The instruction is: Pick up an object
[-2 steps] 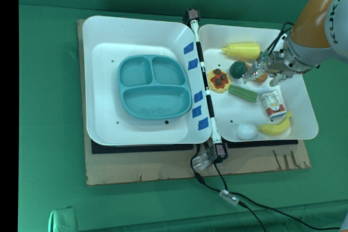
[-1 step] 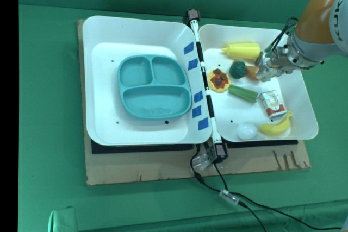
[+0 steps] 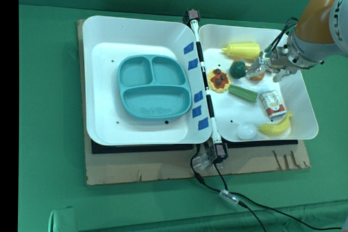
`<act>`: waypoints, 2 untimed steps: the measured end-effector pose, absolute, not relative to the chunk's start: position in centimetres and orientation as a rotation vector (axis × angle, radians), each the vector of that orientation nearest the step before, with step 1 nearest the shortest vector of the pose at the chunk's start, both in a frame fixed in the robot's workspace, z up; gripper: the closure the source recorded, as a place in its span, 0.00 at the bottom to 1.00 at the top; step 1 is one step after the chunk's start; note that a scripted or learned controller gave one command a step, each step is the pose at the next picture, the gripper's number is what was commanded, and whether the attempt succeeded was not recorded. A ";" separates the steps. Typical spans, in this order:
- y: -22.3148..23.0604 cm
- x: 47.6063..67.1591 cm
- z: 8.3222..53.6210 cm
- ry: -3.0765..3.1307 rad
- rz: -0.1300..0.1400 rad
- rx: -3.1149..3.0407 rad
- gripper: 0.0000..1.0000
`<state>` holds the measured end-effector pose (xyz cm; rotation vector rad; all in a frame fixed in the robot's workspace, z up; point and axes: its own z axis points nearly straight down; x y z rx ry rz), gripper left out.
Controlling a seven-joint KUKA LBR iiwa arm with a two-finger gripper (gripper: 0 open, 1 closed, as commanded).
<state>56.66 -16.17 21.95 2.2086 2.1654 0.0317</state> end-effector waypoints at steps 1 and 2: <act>-18.0 60.0 18.7 2.200 0.007 2.216 0.00; -18.2 60.2 20.4 2.185 0.012 2.209 1.00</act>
